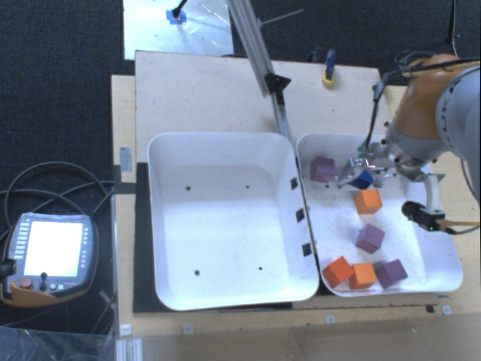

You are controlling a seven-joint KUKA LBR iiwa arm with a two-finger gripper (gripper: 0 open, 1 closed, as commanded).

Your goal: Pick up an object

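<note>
I see the gripper (359, 175) low in the right bin (443, 269), near its upper middle, with a small blue block (364, 179) right at the tips. Can't tell if the jaws are wide, narrow or clamped on it; too small and cluttered there. Blue block looks like a small dark-blue cube, partly hidden by the fingers. Around it: purple cube (322, 169) just left, orange cube (367, 201) just below, nearly touching the blue one. Further down, another purple cube (370, 238) mid-bin, then a row at the front wall: orange (338, 271), orange (362, 275), purple (391, 272), touching each other. Left bin (161, 201) sits beside it on the tabletop (225, 89). Pendant (49, 258) lies far left.
</note>
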